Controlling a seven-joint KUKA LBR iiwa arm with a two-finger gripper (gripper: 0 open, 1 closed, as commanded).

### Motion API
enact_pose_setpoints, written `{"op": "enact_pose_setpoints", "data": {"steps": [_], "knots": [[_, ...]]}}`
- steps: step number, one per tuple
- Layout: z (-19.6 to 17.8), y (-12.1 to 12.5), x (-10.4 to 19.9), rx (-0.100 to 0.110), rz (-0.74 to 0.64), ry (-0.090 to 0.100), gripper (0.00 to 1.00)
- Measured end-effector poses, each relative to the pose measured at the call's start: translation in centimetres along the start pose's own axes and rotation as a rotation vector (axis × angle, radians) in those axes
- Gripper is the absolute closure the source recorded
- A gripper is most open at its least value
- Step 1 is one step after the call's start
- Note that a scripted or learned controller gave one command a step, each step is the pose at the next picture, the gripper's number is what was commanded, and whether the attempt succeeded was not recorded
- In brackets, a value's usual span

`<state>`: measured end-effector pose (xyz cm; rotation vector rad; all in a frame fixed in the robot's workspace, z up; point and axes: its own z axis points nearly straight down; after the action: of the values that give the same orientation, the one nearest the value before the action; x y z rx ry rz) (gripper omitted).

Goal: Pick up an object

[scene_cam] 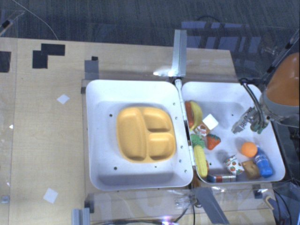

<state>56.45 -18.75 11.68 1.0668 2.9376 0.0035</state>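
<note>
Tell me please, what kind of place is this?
Probably a robot testing lab, not a home. Two white bins sit fixed on a wooden bench, the right one holding toy food like a corn cob, and a robot arm with its hand reaches in.
</note>
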Motion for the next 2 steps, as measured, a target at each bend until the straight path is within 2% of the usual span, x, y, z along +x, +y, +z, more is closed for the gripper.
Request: {"op": "enact_pose_setpoints", "data": {"steps": [1,2], "knots": [[0.0,0.0,0.0,0.0,-0.001,0.001,0.0],[2.2,-0.8,1.0,0.008,0.446,0.01,0.0]]}}
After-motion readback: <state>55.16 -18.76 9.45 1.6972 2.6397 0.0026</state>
